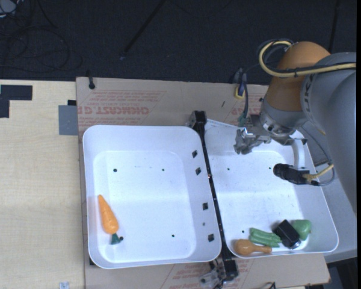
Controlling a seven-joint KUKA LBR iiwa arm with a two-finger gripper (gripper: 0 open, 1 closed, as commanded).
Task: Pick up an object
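Observation:
An orange toy carrot [107,215] with a small green stem lies near the front left corner of the left bin [93,143]. In the right bin [328,218], a cluster sits at the front: a tan pear-like piece [251,247], a green pod [264,237], a black block [286,233] and a green piece [302,226] behind it. My gripper [245,142] hangs over the back left part of the right bin, far from all these objects, with nothing seen between its fingers.
A black divider [206,182] runs between the two bins. A black cable end [287,173] with yellow wire hangs beside the arm over the right bin. Cardboard [138,98] lies under the bins, and a wooden bench top [30,179] spreads to the left.

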